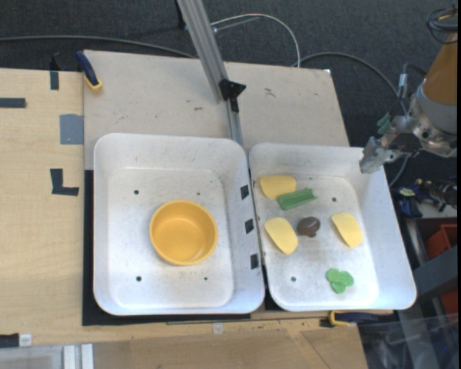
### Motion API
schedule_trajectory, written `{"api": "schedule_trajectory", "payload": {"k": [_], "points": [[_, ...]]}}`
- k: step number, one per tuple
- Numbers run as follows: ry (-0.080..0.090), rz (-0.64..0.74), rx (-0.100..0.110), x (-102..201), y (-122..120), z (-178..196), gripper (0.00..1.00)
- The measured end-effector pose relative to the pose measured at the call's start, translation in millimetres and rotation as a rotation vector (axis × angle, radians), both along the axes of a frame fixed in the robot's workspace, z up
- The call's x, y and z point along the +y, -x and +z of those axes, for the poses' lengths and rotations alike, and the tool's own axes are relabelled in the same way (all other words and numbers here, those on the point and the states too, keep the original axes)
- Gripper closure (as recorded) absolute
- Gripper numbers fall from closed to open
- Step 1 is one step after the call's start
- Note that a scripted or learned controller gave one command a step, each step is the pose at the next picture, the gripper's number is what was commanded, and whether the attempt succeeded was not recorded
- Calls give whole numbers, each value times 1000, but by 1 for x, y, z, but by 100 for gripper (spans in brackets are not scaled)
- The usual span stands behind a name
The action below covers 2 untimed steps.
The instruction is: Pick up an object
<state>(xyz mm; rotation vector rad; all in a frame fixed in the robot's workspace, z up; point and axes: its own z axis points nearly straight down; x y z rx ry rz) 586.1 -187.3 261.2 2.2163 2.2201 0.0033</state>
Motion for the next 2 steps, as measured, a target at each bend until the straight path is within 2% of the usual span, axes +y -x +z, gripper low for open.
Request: {"api": "schedule_trajectory", "payload": {"k": [1, 2], "points": [[-3, 5, 4, 54, -8, 3, 100], [-3, 4, 7, 103, -1, -11, 100]]}}
